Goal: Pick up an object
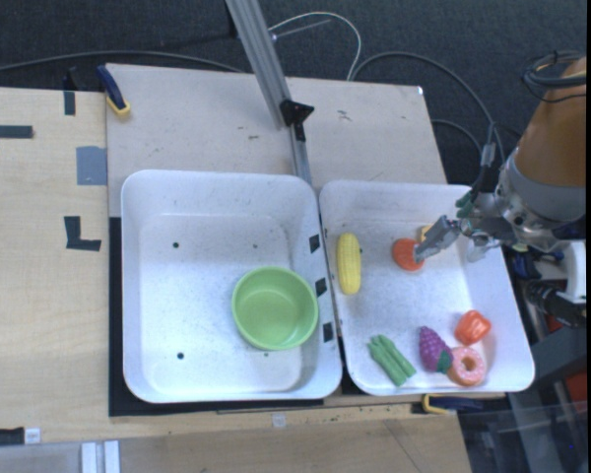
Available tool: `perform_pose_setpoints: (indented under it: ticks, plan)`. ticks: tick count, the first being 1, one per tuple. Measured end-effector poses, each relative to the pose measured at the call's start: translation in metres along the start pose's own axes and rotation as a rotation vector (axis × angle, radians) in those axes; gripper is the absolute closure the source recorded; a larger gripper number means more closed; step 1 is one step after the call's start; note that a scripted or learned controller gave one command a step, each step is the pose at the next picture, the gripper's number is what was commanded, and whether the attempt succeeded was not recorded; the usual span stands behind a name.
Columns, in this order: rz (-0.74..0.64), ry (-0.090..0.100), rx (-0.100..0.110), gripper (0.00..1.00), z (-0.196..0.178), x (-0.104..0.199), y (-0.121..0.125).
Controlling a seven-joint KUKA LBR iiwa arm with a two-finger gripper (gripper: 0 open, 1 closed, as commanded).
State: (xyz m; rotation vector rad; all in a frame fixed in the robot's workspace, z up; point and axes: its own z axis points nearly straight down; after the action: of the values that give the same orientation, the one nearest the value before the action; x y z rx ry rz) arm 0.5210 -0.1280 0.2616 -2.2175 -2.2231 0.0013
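Tool [431, 243] low in right bin [492, 294], tip touching orange tomato-like piece [407, 255]; open or closed cannot be told | corn [349, 262] near bin's left wall | green bowl [274, 308] in left bin [177, 264]

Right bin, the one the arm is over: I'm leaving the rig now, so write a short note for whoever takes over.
Gripper: low in the right bin, at the orange-red toy; grip can't be confirmed.
Same bin: corn, green vegetable, purple grapes, donut, orange pepper.
Left bin: green bowl.
Done: nothing lifted.
Left: secure one object and raise it.
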Motion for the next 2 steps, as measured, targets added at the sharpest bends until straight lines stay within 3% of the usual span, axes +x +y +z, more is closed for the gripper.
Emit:
perform_pose_setpoints:
  ticks: [1,2]
  plan:
    - [0.0,0.0,0.0,0.0,0.0,0.0,0.0]
    - [0.001,0.0,0.004,0.0,0.046,0.007,0.001]
